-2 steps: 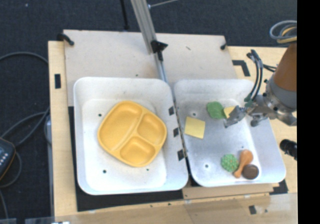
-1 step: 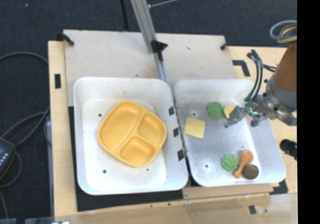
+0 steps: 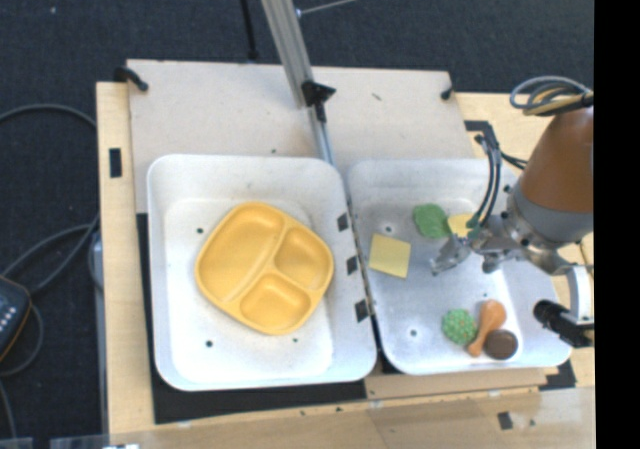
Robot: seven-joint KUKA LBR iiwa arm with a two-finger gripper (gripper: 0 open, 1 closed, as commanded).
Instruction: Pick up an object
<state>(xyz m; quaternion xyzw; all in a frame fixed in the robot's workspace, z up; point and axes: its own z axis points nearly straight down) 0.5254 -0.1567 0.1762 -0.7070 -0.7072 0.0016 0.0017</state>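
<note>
The pincer (image 3: 452, 257) hangs low over the middle of the right bin (image 3: 400, 182), reaching in from the right, and whether it is wide or narrow cannot be told at this slant; nothing visibly sits in its grip. Just up and left of it lies a green round object (image 3: 431, 220), with a small yellow piece (image 3: 460, 225) beside that. Further left rests a pale yellow square block (image 3: 390, 256). Nearer the front edge sit a second green lump (image 3: 460, 325) and an orange-and-brown piece (image 3: 492, 331), touching or nearly so. The left bin (image 3: 170, 187) holds a yellow divided plate (image 3: 264, 266). To do the pick well, the arm would probably best centre over one isolated item, such as the square block, before descending, since the clustered items near the front risk a glancing, failed grasp.
</note>
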